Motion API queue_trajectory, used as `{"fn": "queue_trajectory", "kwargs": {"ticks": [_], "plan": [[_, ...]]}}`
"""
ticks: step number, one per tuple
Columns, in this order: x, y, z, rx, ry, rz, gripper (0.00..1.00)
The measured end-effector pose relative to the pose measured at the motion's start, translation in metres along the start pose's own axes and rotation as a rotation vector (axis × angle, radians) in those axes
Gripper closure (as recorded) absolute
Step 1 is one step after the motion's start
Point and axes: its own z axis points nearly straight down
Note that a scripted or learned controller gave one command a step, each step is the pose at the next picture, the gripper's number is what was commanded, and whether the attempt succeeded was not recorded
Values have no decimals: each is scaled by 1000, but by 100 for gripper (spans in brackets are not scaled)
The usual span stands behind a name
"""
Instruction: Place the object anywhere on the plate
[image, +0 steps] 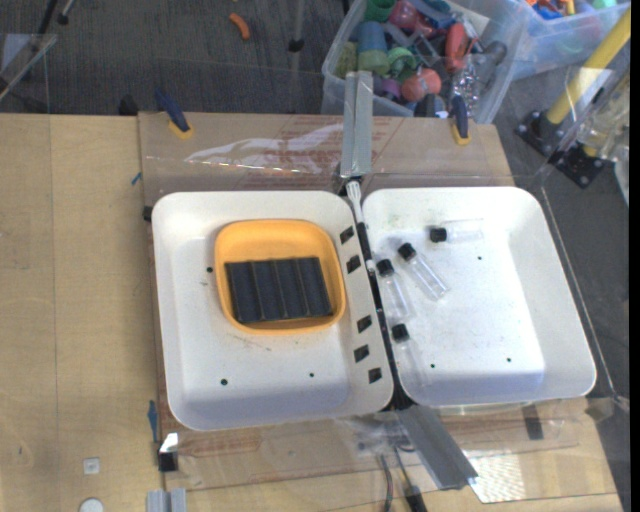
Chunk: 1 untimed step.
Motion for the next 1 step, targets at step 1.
{"fn": "queue_trajectory", "kwargs": {"ticks": [1], "plan": [[-14, -12, 0, -1, 0, -208, 100]]}}
